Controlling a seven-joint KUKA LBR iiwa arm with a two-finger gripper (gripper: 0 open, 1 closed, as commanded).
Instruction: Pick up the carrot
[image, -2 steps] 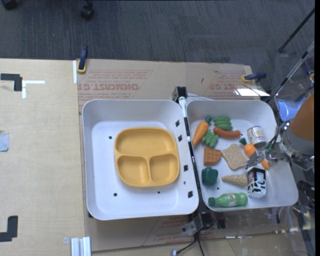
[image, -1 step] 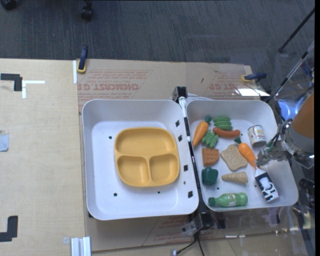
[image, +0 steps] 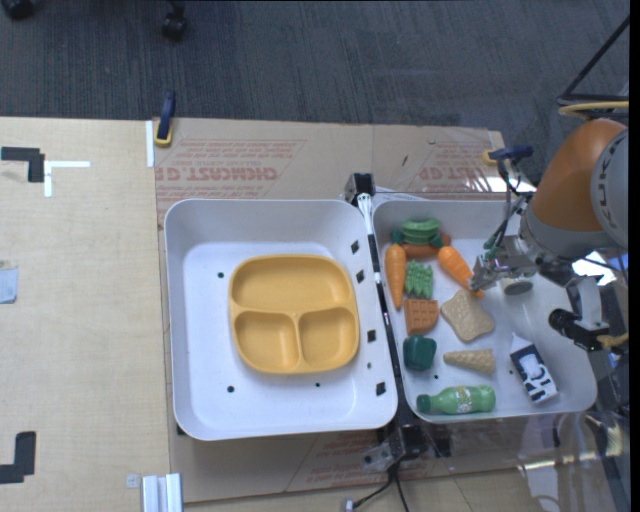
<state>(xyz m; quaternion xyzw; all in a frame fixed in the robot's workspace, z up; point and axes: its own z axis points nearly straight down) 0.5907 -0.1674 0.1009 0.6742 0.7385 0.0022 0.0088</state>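
Right-hand bin (image: 575, 395), centre right of frame: the tool (image: 487, 272) sits at the lower tip of one carrot (image: 455, 267), nothing lifted; another carrot (image: 395, 274) lies left. Its opening: cannot tell.

Arm (image: 585, 185): one, grey with an orange band above the wrist, entering from the right edge of the camera view and angled down and leftward over the right-hand bin. Gripper (image: 487, 270): two-finger type, carried low at the arm's left end, tips pointing down and left; finger spacing too small and blurred to read.
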